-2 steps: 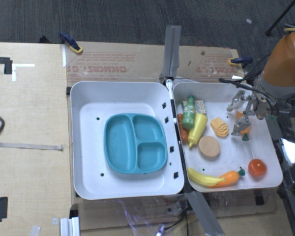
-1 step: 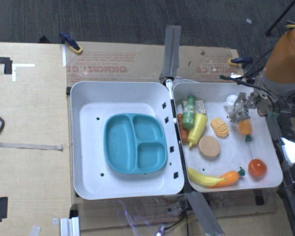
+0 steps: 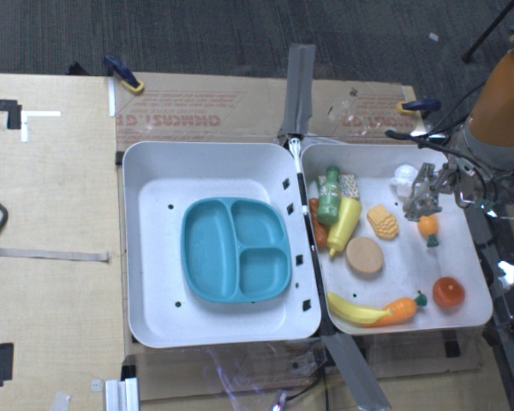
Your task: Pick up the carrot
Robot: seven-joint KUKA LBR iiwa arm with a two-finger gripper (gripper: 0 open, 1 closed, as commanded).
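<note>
The carrot (image 3: pixel 401 309) is orange with a green tip at its right end. It lies near the front edge of the right bin (image 3: pixel 471 255), touching the right end of a yellow banana (image 3: pixel 357 311). My gripper (image 3: pixel 423 202) hangs over the back right part of that bin, well behind the carrot. It sits just above a small orange fruit (image 3: pixel 427 226) and nothing shows between its tips.
Also in the right bin are a green bottle (image 3: pixel 329 197), a yellow bottle (image 3: pixel 343 225), a corn piece (image 3: pixel 382 222), a tan round disc (image 3: pixel 365 256), a white item (image 3: pixel 404 176) and a red tomato (image 3: pixel 448 291). The left bin (image 3: pixel 146 229) holds a blue divided plate (image 3: pixel 237 249).
</note>
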